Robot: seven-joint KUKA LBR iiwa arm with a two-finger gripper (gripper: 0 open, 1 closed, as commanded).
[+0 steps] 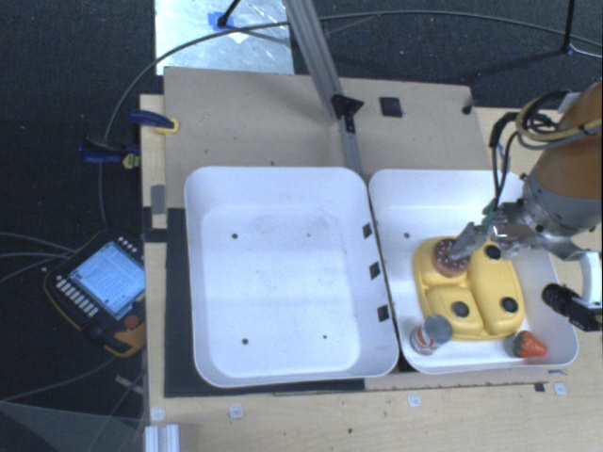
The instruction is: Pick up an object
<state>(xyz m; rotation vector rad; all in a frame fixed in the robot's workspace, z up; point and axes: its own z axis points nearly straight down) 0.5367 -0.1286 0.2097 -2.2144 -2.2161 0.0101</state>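
A grey KUKA arm with an orange band (575,135) reached in from three o'clock over the right-hand shallow white plastic bin (405,205), its two-finger gripper (468,245) lowered onto the objects gathered in that bin's five o'clock corner. The gripper's tip sat over a small round ring-shaped piece with a dark red top (448,262), which rested on the ten o'clock portion of a large yellow moulded plastic toy with two dark round spots (485,299). Whether the fingers were spread or closed could not be told from this angle, and nothing could be seen caught between them.

At seven o'clock of the yellow toy stood a small cylinder with a grey cap and a red-and-white body (431,333), touching or just beside the toy's edge. At the toy's four o'clock, close to the bin's rim, lay a small red strawberry-shaped object with a green end (529,345).

The left-hand shallow white plastic bin (203,252) lay just beside the right one, the two meeting along a seam marked by small black clips (375,269). Both sat on a brown board bench top (264,121). A grey metal pole (316,45) slanted up toward twelve o'clock from behind the bins. Off the bench at nine o'clock, a handheld control pendant with a lit blue screen (104,285) lay on the dark floor among cables.
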